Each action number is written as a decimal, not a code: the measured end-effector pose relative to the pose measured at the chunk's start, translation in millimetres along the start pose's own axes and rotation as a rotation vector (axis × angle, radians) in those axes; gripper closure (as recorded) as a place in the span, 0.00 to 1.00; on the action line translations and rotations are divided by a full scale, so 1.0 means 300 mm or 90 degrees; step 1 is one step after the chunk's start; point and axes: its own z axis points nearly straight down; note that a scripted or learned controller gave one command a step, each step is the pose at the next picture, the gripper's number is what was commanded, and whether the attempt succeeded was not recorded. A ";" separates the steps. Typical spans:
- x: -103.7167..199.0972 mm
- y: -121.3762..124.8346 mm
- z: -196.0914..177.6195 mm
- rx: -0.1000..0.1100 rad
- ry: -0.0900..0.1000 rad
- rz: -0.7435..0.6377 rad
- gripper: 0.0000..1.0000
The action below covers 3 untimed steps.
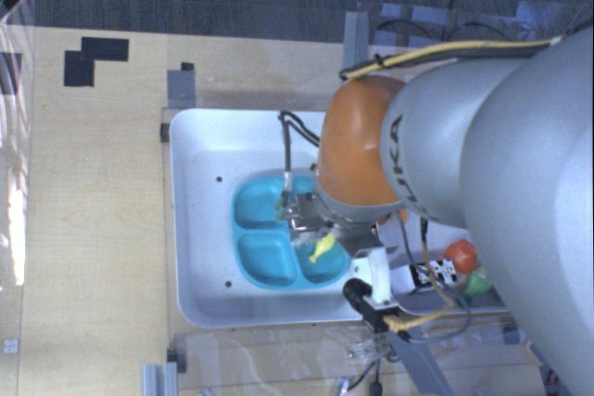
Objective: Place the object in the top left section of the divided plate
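Note:
A blue divided plate [264,236] lies in the left white bin [204,199]. Two of its sections show on the left, one above the other; its right part is hidden under the arm. My gripper [299,220] hangs over the middle of the plate, at the right edge of the upper left section. A small yellow object [322,247] sits just below and right of the gripper, over the plate's right part. Whether the gripper holds it or it rests on the plate is unclear. The grey arm with its orange band [357,144] covers the bin's right side.
A red object [459,253] and a green one [478,283] lie in the right bin, partly behind the arm, beside a small black-and-white item [432,272]. Cables run along the arm and over the left bin's far part. Bare wooden bench lies to the left.

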 end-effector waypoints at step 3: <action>-0.267 -0.032 -0.028 -0.002 0.000 -0.110 1.00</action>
